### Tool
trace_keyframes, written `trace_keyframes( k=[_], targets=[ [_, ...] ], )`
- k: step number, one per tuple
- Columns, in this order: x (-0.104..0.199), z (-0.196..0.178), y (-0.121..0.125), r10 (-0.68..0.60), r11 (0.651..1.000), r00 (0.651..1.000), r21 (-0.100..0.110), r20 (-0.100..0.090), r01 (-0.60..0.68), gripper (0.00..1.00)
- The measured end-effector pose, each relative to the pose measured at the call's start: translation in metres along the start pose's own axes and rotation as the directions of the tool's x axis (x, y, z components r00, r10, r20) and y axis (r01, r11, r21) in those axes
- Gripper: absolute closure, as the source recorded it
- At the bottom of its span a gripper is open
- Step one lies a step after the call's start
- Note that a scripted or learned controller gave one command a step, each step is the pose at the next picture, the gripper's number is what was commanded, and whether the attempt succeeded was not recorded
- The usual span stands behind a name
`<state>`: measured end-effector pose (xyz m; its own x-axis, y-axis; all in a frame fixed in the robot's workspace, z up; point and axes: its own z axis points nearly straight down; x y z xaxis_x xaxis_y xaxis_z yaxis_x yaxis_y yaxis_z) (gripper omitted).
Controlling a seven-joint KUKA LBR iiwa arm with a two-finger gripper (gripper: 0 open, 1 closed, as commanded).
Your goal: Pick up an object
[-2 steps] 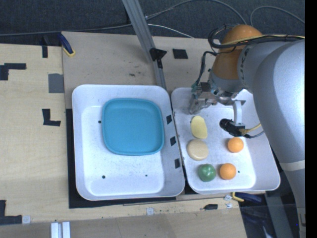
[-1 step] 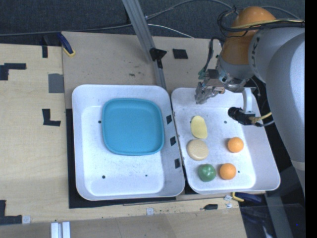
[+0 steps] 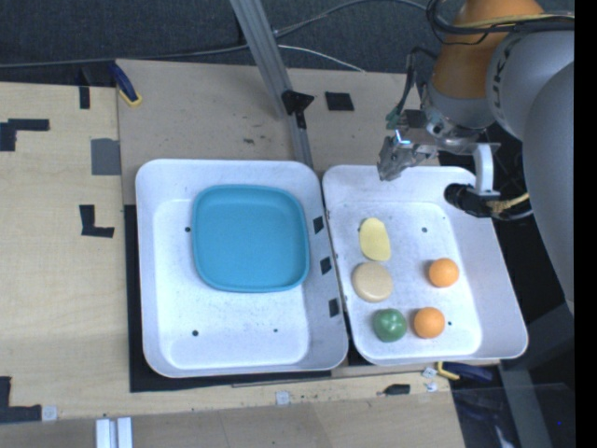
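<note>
Camera view puts my gripper [image 3: 396, 164] high over the far edge of the right bin [image 3: 485, 343], nothing in it. Whether it stands wide or narrow I cannot tell from this slant.

Five candidates lie in that bin: a yellow piece [image 3: 375, 239] near the middle toward the left edge, a beige disc [image 3: 372, 282] just beside it on the near side, a green ball [image 3: 390, 325] and an orange ball [image 3: 429, 322] close together at the near edge, and a second orange [image 3: 443, 273] toward the right edge. The left bin [image 3: 159, 250] carries a blue plate [image 3: 250, 238].

I would go for the yellow piece: it is closest to the tool. I'd centre over it, turn the wrist to close across its narrow width, and descend straight, keeping clear of the disc. The balls would likely roll from an off-centre pinch.
</note>
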<state>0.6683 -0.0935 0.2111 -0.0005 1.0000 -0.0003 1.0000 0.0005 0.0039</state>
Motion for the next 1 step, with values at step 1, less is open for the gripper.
trace_keyframes(
  k=[1],
  targets=[
    [0.0452,0.0042,-0.0123,-0.003,1.0,1.0,0.004,-0.001,0.003,1.0]
  ],
)
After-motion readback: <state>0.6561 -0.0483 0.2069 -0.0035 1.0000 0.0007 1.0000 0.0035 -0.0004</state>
